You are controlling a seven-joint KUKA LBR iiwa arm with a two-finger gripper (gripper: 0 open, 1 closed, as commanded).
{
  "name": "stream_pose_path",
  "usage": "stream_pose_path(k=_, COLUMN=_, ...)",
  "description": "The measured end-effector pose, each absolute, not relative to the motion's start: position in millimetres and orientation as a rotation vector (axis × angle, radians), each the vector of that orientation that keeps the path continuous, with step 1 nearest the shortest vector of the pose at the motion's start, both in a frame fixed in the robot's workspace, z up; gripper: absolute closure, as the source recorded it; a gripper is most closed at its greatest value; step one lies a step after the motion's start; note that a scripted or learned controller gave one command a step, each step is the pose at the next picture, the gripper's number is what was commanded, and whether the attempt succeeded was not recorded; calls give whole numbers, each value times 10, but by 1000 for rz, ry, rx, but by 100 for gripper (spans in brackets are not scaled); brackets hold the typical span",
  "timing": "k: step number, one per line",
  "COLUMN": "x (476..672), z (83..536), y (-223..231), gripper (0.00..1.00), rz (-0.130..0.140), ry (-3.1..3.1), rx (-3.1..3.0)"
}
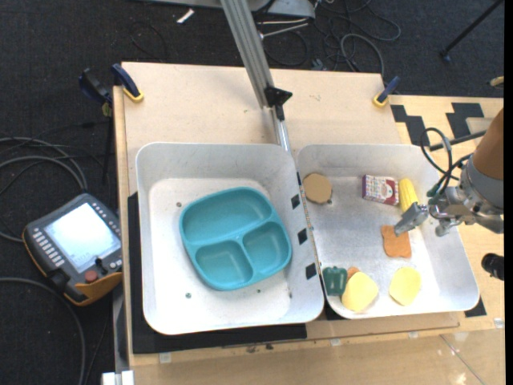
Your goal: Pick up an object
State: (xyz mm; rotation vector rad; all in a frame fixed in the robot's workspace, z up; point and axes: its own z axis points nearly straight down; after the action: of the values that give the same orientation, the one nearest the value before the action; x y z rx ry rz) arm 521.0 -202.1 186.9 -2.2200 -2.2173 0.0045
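- Two shallow white bins side by side on a pale wooden bench (200,103); left bin (160,295) holding a teal divided tray (234,237) with three compartments, set at a slant near the middle.
- Right bin (449,287) scattered with small play-food pieces: a round tan disc (317,188) near the dividing wall; a maroon carton (379,188) lying toward the far side; a yellow corn cob (407,191) just beside the carton.
- Along the near edge of the right bin: a green pepper (333,278) at the corner; a yellow lumpy piece (360,291) touching or nearly touching it; another yellow piece (405,285) a little apart to the right.
- An orange flat piece (397,243) lying mid-bin, between the corn cob and the near yellow pieces.
- Grey arm reaching in from the right (orange band barely seen at the frame edge); gripper (426,217) low over the right bin, just above and beside the orange flat piece; fingers (411,219) spread apart, nothing between them.
- Beyond the bench: a handheld control pendant (74,247) on the dark floor at left; loose cables (337,30) at the far side; a slanted metal pole (250,42) ending at the bins' shared wall.
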Motion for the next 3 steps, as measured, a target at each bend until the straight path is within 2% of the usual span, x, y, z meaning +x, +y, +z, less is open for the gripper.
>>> stream_pose_path(k=1, x=5125, z=1398, y=-1992, gripper=0, rz=4, ry=-2217, rx=-2219)
stream_pose_path(k=2, x=5144, z=1529, y=-1997, gripper=100, rz=-1, ry=-2223, rx=-2222)
stream_pose_path(k=3, x=5166, z=1954, y=-1997, gripper=100, rz=-3, ry=-2228, rx=-2222)
